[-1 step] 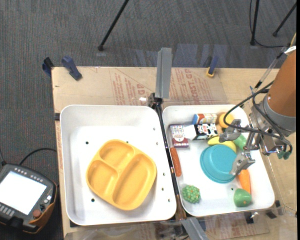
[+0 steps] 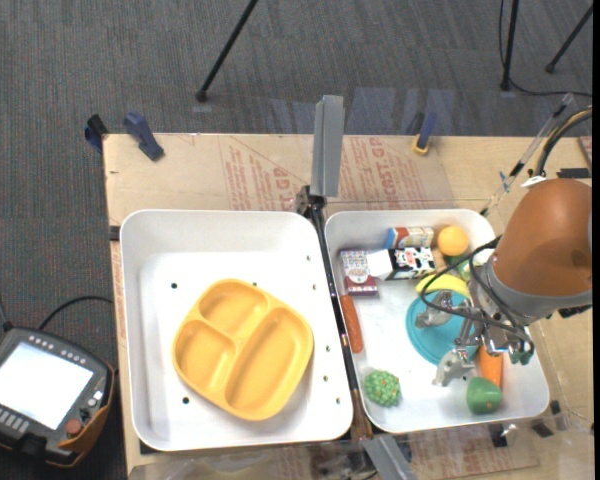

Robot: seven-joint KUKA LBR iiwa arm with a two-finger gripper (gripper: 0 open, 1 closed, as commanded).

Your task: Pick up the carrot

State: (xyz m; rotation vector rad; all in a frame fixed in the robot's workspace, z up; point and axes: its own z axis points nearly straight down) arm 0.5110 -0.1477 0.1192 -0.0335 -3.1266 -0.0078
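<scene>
Counting bins: two white bins side by side, left bin [image 2: 140, 268] and right bin [image 2: 380, 413].
Left bin contents: one yellow divided plate [image 2: 242, 348] with three compartments.
Right bin contents: one carrot [image 2: 492, 368], one green pepper [image 2: 484, 396], one green bumpy ball [image 2: 383, 387], one teal bowl [image 2: 425, 330], one orange fruit [image 2: 452, 240], one long red-orange stick [image 2: 351, 325] by the left wall, three small cartons [image 2: 412, 260].
Carrot place: near the right bin's front right corner, just above the green pepper, touching or just beside the gripper.
Gripper [image 2: 465, 360]: one, low over the teal bowl's front edge; whether its fingers are spread or pressed together, cannot tell.
Arm [image 2: 545, 248]: one, reaching in from the right.
</scene>
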